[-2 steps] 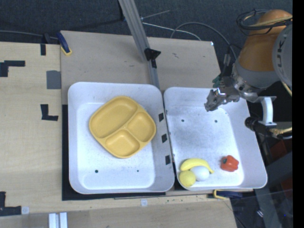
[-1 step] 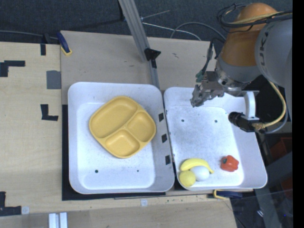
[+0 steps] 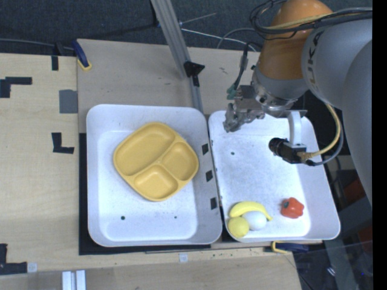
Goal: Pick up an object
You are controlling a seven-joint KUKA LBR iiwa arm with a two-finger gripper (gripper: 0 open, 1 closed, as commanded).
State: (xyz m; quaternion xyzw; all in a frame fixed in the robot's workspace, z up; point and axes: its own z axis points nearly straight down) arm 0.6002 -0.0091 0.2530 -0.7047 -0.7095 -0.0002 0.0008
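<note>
In the right bin (image 3: 254, 162), near its front edge, lie a yellow banana (image 3: 249, 208), a yellow lemon-like ball (image 3: 238, 226), a white egg-like ball (image 3: 257, 221) and a red pepper (image 3: 292, 207). My gripper (image 3: 233, 123) hangs over the right bin's back left corner, far from those objects. Nothing shows between its fingers.
The left bin (image 3: 103, 180) holds a yellow divided plate (image 3: 155, 160). A slanted metal pole (image 3: 174, 35) rises behind the bins. A black fitting on a yellow cable (image 3: 287, 150) hangs over the right bin's right side. The arm's bulk covers the upper right.
</note>
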